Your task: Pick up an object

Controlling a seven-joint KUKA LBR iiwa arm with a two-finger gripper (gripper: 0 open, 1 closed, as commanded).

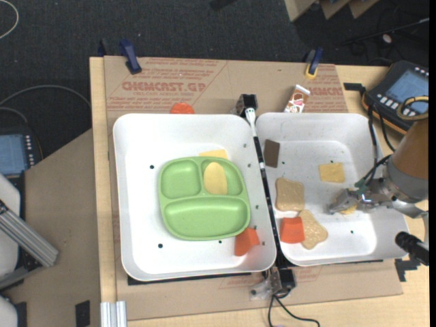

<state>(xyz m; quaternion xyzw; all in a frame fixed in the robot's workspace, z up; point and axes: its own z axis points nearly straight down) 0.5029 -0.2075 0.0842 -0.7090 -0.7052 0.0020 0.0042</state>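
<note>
White right bin (354,129): fingers (338,204) near small, seemingly yellow piece (348,210).

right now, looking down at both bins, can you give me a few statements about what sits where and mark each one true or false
1. The green divided plate lies in the left bin. True.
2. A pale yellow piece sits in one of the plate's upper compartments. True.
3. The claw is over the left bin. False: it is over the right bin.
4. The plate's large lower compartment holds a red block. False: an orange-red block lies beside the plate on the bin floor.
</note>
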